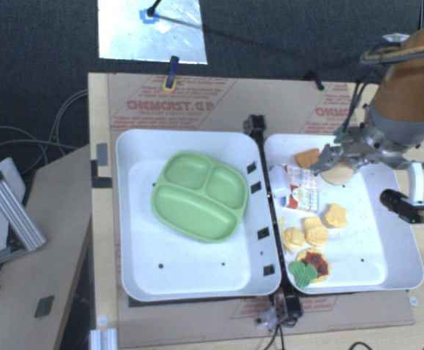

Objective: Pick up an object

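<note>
My gripper point(328, 159) hangs low over the far part of the right bin point(398, 257), coming in from the right under the grey and orange arm. It sits between an orange food piece point(306, 157) on its left and a flat tan round piece point(338, 173) just below it. I cannot tell whether it touches either one. A white and red packet point(303, 189) lies in front of it. Nearer the front lie three yellow chunks point(315, 230) and a green and red item point(310, 267).
A green divided plate point(199, 195) lies in the left bin point(135, 268). A black divider with clips point(267, 203) runs between the bins. A black handle-like part point(403, 205) juts in over the right bin's right side.
</note>
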